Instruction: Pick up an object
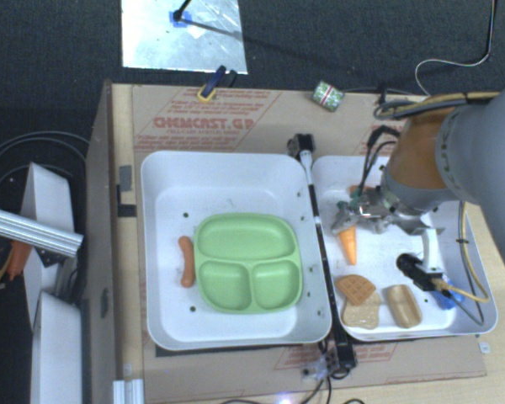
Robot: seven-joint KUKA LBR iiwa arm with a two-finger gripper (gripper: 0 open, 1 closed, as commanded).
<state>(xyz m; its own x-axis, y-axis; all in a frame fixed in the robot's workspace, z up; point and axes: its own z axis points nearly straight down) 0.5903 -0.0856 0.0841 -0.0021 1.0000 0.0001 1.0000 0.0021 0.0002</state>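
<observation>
In the left bin (164,225) a sausage (186,262) lies beside the green divided plate (248,262). In the right bin (480,310), an orange carrot (348,244) lies near the left wall, with a cracker (356,289), bread slice (364,314) and tan piece (402,305) along the front edge. The gripper (352,218) hovers just above the carrot's thick end; how wide it stands I cannot tell. A good grasp likely means centring over the carrot's body and descending straight.

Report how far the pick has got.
Done: the claw has reached the right bin and sits right above the carrot. In hand: nothing visibly lifted; the carrot lies on the bin floor. Left: grasping and raising it. The grip itself is unclear.
</observation>
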